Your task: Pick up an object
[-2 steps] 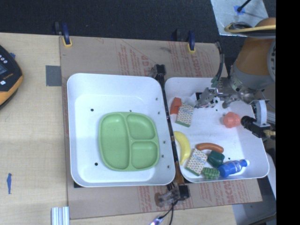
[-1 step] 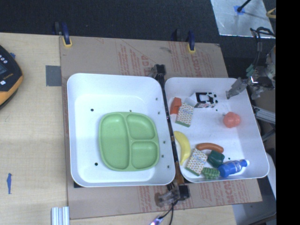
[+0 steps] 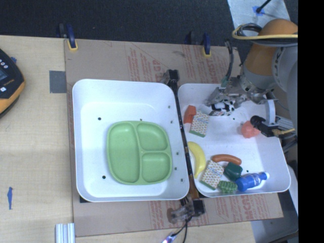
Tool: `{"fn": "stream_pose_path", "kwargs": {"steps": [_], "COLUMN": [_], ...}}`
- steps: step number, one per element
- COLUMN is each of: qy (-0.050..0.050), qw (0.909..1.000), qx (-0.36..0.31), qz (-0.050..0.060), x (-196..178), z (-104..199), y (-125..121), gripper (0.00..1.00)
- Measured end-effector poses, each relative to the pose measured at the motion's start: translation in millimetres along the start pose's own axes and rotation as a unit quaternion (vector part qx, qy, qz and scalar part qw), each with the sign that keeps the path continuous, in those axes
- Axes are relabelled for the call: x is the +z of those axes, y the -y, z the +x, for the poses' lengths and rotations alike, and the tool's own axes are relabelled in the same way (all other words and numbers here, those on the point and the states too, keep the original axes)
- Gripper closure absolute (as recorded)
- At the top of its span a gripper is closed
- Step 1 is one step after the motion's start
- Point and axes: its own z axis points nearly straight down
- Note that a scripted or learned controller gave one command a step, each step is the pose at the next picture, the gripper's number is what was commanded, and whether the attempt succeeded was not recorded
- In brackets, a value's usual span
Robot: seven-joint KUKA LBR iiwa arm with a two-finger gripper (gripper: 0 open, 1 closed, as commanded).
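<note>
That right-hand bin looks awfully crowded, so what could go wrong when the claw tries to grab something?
The gripper sits at the far end of the right bin, close to its wall, so it might bump the rim. At the near end, the banana, sausage, blue bottle and dark green piece lie bunched together; a grab there could catch two things or push one aside. The bottle looks round, so it might roll away.
</note>
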Motion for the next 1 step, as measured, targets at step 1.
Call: {"fn": "stream_pose_path", "kwargs": {"steps": [1], "qy": [-0.001], "qw": [1.0000], "qx": [0.001], "qz": [0.009], "x": [-53.0], "z": [-31.7], "y": [56.9], "gripper": [0.00]}}
